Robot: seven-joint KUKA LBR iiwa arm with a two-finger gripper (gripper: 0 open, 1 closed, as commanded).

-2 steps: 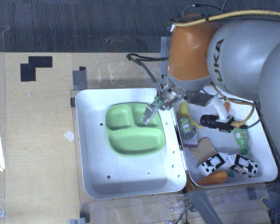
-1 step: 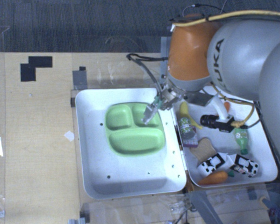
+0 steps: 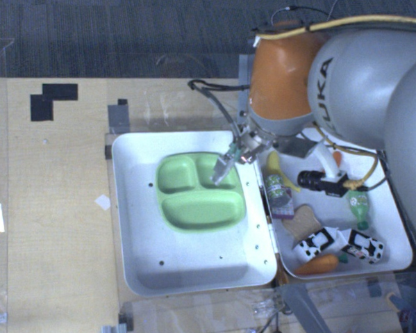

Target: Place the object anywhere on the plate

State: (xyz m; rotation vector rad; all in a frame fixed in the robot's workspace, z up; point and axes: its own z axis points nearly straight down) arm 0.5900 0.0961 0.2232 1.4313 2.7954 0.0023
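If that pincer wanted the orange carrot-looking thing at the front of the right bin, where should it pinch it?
Probably across the middle of the orange carrot-like piece, coming straight down from above. It lies flat and lengthwise along the right bin's front wall, so its narrow width suits the pincer. The black-and-white toy sits close behind it, so one finger would have little room there.
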